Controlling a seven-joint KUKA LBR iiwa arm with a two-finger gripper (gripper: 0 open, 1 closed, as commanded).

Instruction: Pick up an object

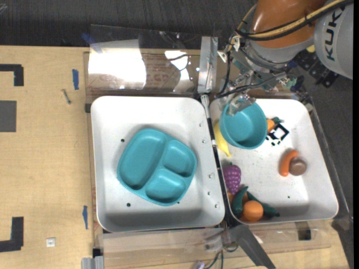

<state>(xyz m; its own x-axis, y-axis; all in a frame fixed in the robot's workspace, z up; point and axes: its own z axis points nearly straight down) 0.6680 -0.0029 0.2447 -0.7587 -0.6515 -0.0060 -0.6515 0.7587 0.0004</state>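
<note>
The teal bowl hung tilted over the upper left corner of the right bin, its round mouth turned toward the camera and slightly left, its far rim pinched in the gripper. It looked smooth, glossy plastic. A yellow banana lay just beneath it, purple grapes below. A teal divided plate sat in the left bin.

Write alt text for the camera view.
The arm's gripper hangs at the rim of a teal bowl in the right bin, among toy fruit. The left bin holds a teal divided plate.
</note>
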